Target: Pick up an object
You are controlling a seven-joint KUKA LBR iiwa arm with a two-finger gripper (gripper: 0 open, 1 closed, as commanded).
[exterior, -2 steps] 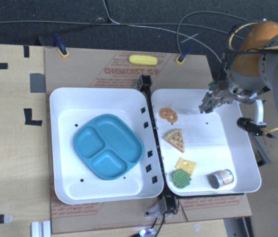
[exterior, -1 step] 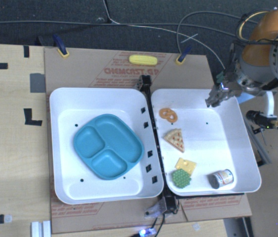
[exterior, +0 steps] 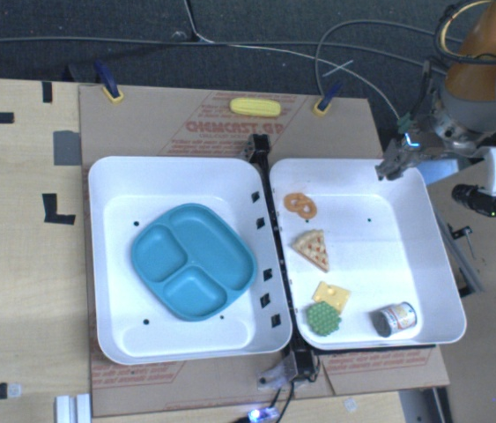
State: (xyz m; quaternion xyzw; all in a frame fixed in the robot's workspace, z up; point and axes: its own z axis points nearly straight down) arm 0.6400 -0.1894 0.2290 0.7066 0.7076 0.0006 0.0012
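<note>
Five items lie in the right bin point(exterior: 433, 263): pretzel point(exterior: 299, 205), pizza slice point(exterior: 313, 249), cheese point(exterior: 330, 296), green piece point(exterior: 323, 319), can point(exterior: 395, 318). Gripper point(exterior: 392, 164) hovers at its far-right corner; finger state undeterminable.

Wooden bench point(exterior: 18, 263), cardboard sheet point(exterior: 186, 126) on it, two white bins point(exterior: 107, 263), yellow banana point(exterior: 255, 107)

you're looking at a robotics lab setup, not a home: two white bins point(exterior: 107, 236) clamped side by side on a cardboard sheet point(exterior: 186, 126) over a wooden tabletop point(exterior: 18, 263), black tape marks point(exterior: 54, 210) on the wood, loose cables point(exterior: 256, 47) trailing across dark carpet point(exterior: 71, 16), toy food for props.
</note>
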